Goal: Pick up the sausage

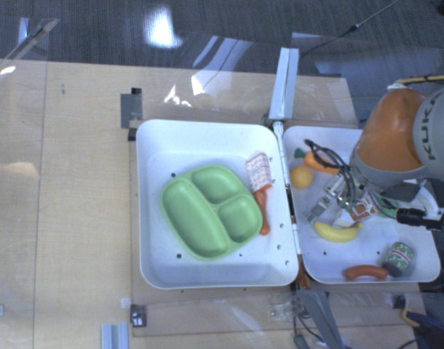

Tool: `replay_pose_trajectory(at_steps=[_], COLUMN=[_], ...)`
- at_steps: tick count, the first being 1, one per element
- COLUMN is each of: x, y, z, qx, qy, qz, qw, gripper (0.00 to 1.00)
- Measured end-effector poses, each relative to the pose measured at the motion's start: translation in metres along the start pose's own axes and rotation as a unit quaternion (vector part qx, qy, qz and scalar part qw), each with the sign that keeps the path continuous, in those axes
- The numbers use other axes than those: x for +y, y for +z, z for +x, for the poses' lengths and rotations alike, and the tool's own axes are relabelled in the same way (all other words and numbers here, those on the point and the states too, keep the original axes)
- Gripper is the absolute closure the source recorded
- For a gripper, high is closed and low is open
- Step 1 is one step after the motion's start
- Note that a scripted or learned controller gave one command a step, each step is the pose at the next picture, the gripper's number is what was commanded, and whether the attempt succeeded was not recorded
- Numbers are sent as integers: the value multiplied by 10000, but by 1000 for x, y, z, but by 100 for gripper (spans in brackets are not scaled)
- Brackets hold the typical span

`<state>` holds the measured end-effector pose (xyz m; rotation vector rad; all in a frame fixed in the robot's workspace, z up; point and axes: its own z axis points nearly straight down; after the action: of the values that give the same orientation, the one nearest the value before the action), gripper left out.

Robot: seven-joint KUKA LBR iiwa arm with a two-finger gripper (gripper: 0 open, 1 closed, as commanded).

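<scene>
Camera view puts the sausage at the right bin's front edge, beside a can. The end effector hangs apparently open and empty above the banana; it should move frontward, straddling the sausage crosswise.

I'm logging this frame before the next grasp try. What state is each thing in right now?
Red-brown sausage: lying flat near the right bin's front edge, not gripped.
Yellow banana: lying flat, just below the gripper.
Green three-compartment plate: right way up in the left bin.
Orange carrot: lying against the plate's right edge.
Green can: on its side.
</scene>
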<state>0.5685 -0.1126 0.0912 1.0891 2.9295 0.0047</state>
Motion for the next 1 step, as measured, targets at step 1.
replay_pose_trajectory(at_steps=[1], x=[-5], y=[3], z=[-71], qx=[9], qy=[856], qz=[10], qw=[9963], gripper=[0])
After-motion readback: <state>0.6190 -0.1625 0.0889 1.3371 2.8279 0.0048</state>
